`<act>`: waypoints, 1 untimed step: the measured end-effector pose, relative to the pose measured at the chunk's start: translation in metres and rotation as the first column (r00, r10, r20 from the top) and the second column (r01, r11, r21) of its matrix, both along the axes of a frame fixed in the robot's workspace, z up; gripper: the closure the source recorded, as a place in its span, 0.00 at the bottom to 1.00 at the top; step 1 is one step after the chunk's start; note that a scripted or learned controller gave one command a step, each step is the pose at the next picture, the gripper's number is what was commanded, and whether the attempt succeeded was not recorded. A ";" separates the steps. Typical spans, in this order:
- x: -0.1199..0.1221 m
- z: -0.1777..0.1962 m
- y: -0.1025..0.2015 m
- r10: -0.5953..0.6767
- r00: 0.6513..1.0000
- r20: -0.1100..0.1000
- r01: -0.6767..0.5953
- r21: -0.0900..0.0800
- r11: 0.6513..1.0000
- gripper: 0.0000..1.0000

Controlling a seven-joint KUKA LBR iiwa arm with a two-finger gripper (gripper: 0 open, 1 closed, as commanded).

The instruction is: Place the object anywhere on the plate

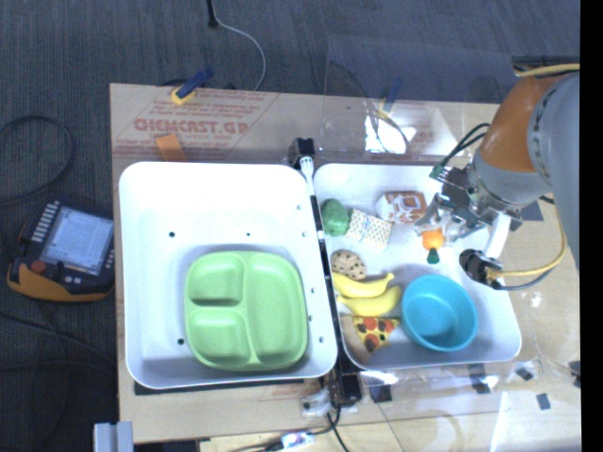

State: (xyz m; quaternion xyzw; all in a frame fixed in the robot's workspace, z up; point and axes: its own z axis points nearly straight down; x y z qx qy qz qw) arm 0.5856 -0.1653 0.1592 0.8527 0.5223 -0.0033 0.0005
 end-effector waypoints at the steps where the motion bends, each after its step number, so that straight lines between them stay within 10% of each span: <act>1: -0.029 0.037 0.064 0.278 0.961 0.002 -0.278 0.005 0.961 1.00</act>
